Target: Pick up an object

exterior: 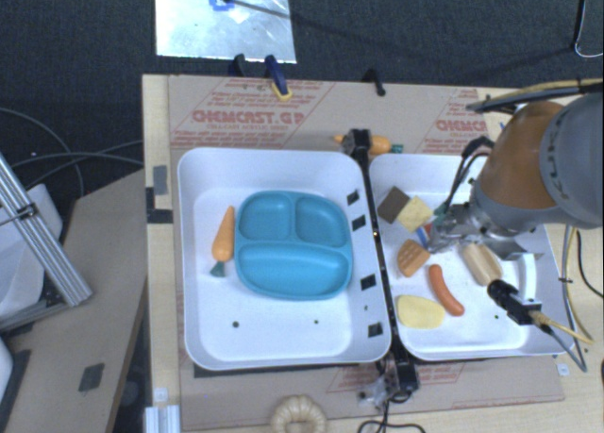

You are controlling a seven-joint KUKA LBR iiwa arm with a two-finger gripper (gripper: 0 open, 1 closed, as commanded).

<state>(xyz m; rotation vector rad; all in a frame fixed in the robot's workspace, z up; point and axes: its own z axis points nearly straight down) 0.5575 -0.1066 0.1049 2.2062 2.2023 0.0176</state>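
Jaws unclear, can't tell; gripper (pixel 436 231) low among crowded right-bin food, beside ridged tan waffle piece (pixel 412 258); could knock neighbours or close on nothing.

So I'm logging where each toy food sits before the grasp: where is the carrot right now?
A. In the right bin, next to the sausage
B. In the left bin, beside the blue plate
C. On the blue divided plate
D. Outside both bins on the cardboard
B: the carrot lies on the floor of the left bin, just off the left edge of the blue plate, not on it.
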